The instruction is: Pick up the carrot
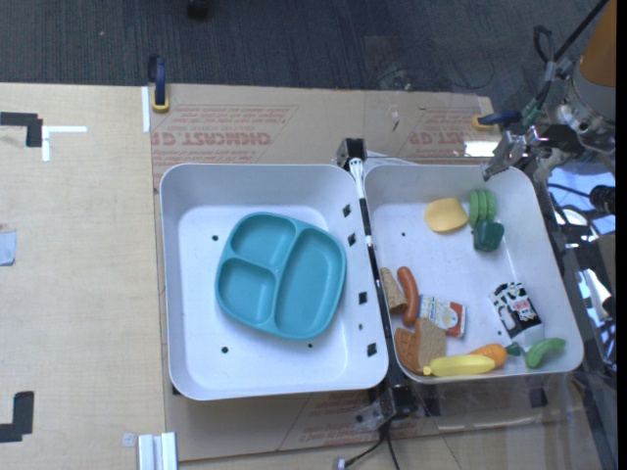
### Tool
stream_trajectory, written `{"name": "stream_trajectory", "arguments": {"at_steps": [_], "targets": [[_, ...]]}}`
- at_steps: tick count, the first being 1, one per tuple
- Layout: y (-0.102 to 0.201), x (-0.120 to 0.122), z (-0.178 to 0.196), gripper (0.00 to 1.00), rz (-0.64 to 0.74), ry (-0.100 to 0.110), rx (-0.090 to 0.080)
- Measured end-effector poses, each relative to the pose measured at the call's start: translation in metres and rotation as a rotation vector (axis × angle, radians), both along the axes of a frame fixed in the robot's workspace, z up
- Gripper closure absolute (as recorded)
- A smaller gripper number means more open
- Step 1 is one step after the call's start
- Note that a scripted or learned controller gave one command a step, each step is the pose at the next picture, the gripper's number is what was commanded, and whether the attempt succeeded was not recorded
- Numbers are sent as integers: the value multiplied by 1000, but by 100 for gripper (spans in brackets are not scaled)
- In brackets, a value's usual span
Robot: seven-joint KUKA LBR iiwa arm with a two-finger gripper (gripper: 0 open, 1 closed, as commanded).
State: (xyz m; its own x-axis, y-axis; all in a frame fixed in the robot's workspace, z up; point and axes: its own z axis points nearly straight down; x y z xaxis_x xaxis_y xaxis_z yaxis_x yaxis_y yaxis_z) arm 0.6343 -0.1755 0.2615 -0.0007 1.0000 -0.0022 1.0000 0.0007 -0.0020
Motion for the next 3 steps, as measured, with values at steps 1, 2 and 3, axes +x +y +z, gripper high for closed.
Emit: {"name": "stream_trajectory", "arguments": {"at_steps": [1,2,3], "targets": [[16,4,-125,0,-225,-1,1],[27,11,-168,0,-287,-3,0],[50,-45,-170,0,-192,1,1]]}}
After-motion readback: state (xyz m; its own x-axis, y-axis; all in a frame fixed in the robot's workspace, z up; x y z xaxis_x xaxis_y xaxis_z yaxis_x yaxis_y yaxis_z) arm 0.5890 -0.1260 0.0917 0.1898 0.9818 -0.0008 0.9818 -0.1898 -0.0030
